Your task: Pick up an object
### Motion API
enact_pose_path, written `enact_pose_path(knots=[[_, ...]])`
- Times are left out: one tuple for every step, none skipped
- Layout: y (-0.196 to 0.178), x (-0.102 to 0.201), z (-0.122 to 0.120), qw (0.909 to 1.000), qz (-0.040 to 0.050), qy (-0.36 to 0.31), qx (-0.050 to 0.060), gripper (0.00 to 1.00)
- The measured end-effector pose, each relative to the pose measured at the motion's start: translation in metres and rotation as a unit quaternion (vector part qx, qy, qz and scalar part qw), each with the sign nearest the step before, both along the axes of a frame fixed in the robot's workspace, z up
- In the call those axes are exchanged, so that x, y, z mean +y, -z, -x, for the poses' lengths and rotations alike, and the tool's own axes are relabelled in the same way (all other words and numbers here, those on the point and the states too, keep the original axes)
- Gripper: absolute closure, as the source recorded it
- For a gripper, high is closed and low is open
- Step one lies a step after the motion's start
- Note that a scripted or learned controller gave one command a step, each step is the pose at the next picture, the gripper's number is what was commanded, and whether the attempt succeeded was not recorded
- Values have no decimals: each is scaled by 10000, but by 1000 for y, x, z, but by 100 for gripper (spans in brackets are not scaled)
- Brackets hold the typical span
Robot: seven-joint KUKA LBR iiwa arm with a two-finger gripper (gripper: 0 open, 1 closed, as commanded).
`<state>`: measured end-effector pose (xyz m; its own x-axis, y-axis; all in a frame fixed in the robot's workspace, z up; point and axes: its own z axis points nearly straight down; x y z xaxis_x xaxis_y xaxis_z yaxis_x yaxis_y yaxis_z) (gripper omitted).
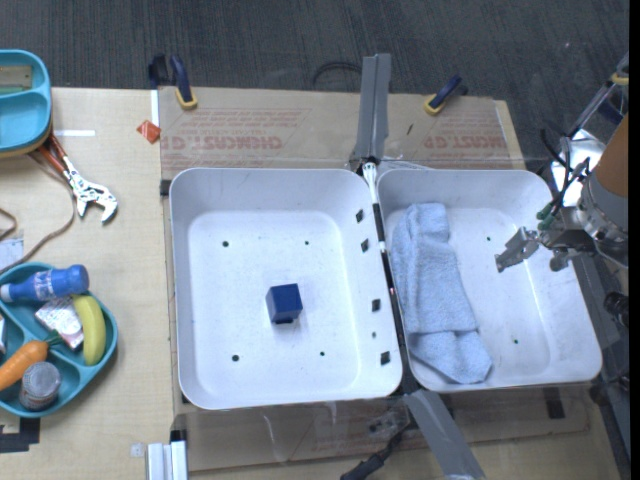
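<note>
One blue cube (285,303) sat in the left bin (200,198), one pale blue towel (436,293) in the right bin (520,183). The gripper (520,250) hovered beside the towel, jaws unreadable. Cardboard (270,128) covered the bench; dark carpet (300,18) lay beyond.

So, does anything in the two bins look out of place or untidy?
Only a little. The light blue towel in the right bin lies crumpled in a long heap along the bin's left side, not folded flat. The blue block sits alone in the left bin. Nothing looks spilled or broken. The gripper is over the right bin.
</note>
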<state>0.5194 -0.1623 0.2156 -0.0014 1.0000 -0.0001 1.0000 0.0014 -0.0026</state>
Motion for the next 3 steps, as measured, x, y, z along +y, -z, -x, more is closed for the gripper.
enact_pose_path(knots=[[-7, 28, -85, 9898, 9, 1422, -1, 0], [-11, -20, -42, 9833, 7, 1821, 2, 0], [-40, -45, -23, 9592, 12, 2826, -4, 0]])
